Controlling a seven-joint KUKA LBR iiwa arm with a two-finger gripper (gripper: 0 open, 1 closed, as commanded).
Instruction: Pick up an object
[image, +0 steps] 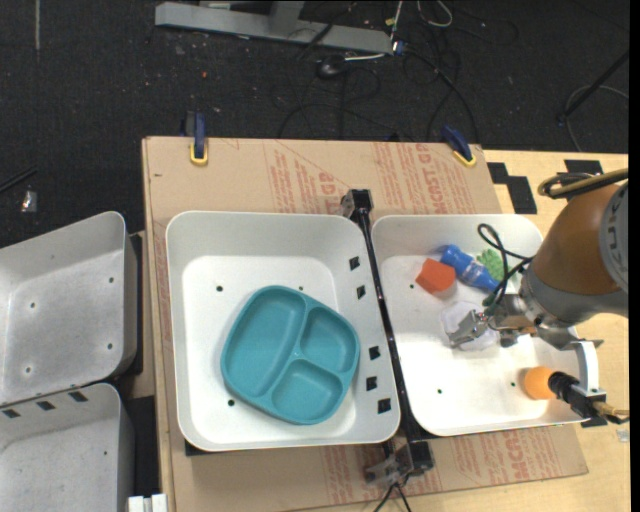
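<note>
Where the pincer (470, 330) hovers, right bin (420, 420) floor lies open.

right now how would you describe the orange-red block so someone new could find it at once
Look in the right-hand white bin, at its far half near the divider. The orange-red block lies there, left of a blue object and a green one. It is the only boxy, red-toned piece; the orange ball sits by the near rim.
</note>
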